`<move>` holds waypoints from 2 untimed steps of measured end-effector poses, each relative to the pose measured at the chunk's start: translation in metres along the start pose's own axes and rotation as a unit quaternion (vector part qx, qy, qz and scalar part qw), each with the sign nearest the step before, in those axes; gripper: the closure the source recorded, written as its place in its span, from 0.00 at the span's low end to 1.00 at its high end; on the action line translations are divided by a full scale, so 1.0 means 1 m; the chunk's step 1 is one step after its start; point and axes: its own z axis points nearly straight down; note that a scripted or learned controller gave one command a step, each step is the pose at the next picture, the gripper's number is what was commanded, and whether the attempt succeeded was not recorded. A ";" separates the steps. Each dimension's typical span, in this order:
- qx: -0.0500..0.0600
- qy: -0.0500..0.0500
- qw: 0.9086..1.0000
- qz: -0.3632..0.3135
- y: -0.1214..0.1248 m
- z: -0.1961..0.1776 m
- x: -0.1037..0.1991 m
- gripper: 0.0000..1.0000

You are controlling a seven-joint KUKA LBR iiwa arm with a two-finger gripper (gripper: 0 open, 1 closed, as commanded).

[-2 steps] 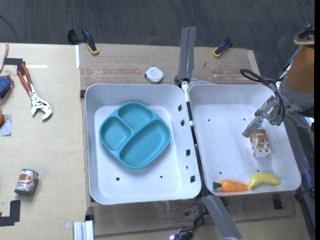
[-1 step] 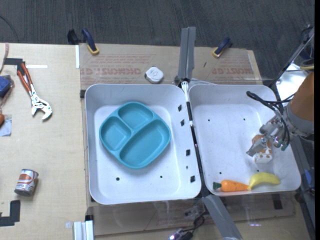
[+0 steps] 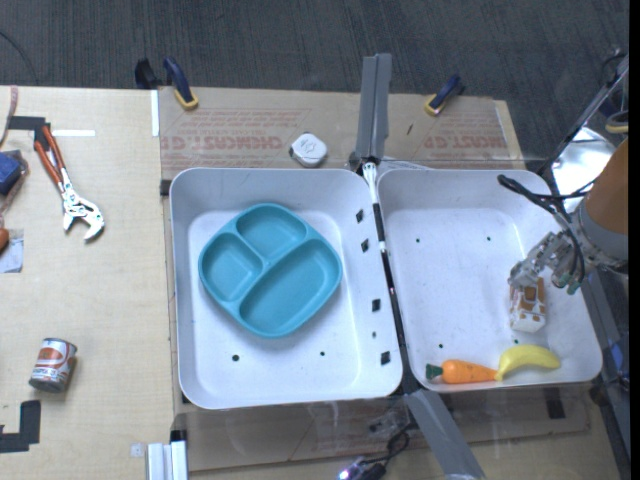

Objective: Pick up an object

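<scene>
The gripper (image 3: 528, 286) is seen low in the right bin (image 3: 450, 268), near its right wall; whether it is open cannot be told. Just below it, at the front edge, a curved smooth yellow banana (image 3: 530, 359) is touched by a tapered orange carrot (image 3: 468, 372). A glossy blue divided plate (image 3: 270, 269) is in the left bin (image 3: 200, 368).

The left bin (image 3: 190, 298) sits touching the right bin (image 3: 440, 228) along a shared middle edge. A divided plate (image 3: 270, 268) lies in the left bin. In the right bin, a carrot (image 3: 467, 372) and a banana (image 3: 528, 359) lie end to end along the near wall. The gripper (image 3: 530, 293) hangs by its right wall, just behind the banana. Left of the left bin, on the bench (image 3: 90, 368), pliers (image 3: 65, 183) lie toward the back and a can (image 3: 52, 364) nearer the front.
</scene>
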 end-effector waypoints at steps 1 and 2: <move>0.014 0.024 0.991 0.131 0.038 -0.072 0.017 1.00; 0.014 0.025 0.993 0.114 -0.026 0.026 0.053 1.00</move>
